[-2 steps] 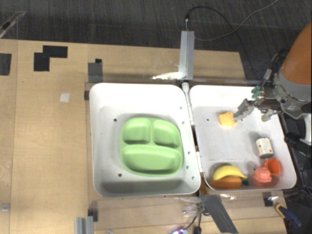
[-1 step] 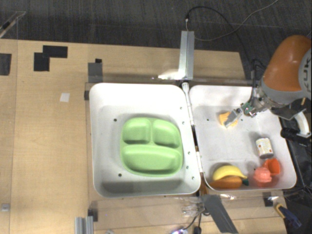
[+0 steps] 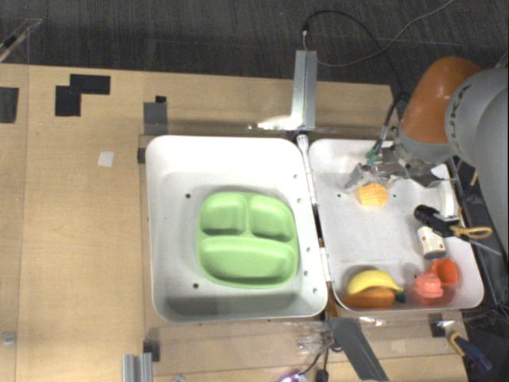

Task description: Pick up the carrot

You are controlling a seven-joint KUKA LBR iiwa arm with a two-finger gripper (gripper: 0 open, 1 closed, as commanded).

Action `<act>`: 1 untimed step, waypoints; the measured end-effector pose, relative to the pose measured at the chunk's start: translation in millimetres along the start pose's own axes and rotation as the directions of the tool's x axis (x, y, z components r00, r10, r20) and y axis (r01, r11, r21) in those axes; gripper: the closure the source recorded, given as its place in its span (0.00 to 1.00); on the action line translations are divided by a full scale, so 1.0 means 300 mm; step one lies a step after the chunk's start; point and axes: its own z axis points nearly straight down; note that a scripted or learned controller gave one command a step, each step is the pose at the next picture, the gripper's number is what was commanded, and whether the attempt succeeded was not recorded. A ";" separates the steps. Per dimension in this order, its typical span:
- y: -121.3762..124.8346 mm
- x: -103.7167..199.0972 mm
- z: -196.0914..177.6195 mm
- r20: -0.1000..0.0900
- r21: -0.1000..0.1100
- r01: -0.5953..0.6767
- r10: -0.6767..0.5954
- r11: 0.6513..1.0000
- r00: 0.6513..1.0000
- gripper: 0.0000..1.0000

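Tool poised just above a yellow corn piece in the right bin, grip state unclear | carrot at bin's front edge, beside banana

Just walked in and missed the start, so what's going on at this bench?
A robot arm reaches in from the right, with its gripper low in the right bin, just above a yellow corn piece. The carrot lies untouched at the bin's near edge beside a banana. A green divided plate sits in the left bin.
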 end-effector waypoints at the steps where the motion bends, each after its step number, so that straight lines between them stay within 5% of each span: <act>1: -0.109 0.082 -0.005 0.000 -0.001 0.019 -0.019 1.000 1.000 0.00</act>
